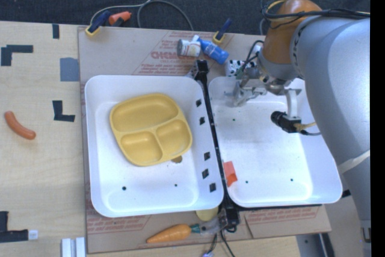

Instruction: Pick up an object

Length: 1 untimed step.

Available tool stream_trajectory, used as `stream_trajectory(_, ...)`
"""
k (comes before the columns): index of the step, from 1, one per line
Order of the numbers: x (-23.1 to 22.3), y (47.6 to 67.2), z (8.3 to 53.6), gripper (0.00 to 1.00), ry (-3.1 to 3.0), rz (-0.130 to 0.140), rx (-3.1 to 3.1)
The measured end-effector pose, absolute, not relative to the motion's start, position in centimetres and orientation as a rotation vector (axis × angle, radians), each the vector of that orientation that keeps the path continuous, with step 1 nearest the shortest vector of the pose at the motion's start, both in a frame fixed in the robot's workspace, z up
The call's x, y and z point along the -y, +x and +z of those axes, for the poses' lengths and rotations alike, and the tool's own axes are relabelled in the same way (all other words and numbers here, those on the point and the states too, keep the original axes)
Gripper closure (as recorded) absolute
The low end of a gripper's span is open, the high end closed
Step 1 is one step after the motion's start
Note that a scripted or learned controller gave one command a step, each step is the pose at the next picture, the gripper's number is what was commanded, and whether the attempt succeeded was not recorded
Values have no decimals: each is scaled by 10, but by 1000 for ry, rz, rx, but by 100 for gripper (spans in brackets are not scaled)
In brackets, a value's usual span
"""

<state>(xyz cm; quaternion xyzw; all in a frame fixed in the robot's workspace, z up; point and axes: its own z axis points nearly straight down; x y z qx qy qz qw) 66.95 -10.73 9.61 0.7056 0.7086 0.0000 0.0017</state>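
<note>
Camera view: gripper (240, 92) low in the right white bin's (274, 180) upper-left corner; yellow divided plate (150, 128) sits in the left bin (105, 189).

The arm (337, 81) is running off the picture's right edge, and its bulk is covering the right bin's (271, 189) far right corner. The claw (240, 90) is showing too blurred to tell how it is standing. At the worktop's (120, 238) near edge, a yellow object (206, 213) is peeking from under the left bin's (102, 189) rim, mostly hidden.

bins (144, 204): glossy white plastic | tray (151, 128): matt yellow plastic | bench (36, 177): pale wood
</note>
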Motion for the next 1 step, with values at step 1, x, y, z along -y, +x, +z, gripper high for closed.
stream_trajectory(1, 107, 669, 96, 0, 2214, -2, -2223)
